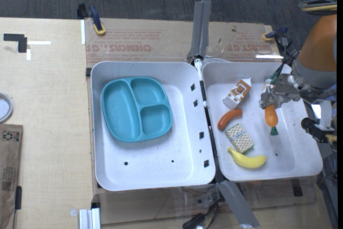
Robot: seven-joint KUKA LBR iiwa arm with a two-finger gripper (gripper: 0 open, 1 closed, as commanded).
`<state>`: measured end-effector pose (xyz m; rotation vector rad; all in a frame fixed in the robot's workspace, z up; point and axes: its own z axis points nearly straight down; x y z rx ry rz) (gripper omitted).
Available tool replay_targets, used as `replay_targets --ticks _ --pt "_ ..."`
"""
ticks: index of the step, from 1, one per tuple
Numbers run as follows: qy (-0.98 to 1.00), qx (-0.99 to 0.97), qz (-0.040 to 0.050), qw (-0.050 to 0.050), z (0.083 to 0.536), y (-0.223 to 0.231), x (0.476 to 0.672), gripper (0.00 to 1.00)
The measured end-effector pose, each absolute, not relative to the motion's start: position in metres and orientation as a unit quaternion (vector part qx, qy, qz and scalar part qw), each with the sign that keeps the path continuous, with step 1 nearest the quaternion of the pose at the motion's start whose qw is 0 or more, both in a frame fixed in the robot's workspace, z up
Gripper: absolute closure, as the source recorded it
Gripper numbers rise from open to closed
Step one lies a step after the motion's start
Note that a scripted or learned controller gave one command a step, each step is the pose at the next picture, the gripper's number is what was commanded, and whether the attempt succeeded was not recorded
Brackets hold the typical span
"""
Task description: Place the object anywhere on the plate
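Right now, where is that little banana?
The banana lies in the right bin, near its front edge, just below the checkered packet and left of the carrot.

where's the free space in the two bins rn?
Left bin: bare floor right of and below the plate, whose three compartments hold nothing. Right bin: a bare strip along the right wall, below the gripper. Crowded: the right bin's left and middle, with carton, sausage, packet, banana and carrot.
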<state>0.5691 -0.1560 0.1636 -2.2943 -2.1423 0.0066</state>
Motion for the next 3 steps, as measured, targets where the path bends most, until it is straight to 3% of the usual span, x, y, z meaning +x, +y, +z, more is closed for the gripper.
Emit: replay_targets --ticks 1,2,3 --pt "-0.768 -0.641 0.0012 0.0 0.252 -0.028 0.573 1.0" --pt "-0.76 -0.649 0.0014 0.0 0.226 0.046 0.636 1.0" --pt "-0.82 -0.572 0.0012 0.0 0.192 0.112 0.659 1.0"
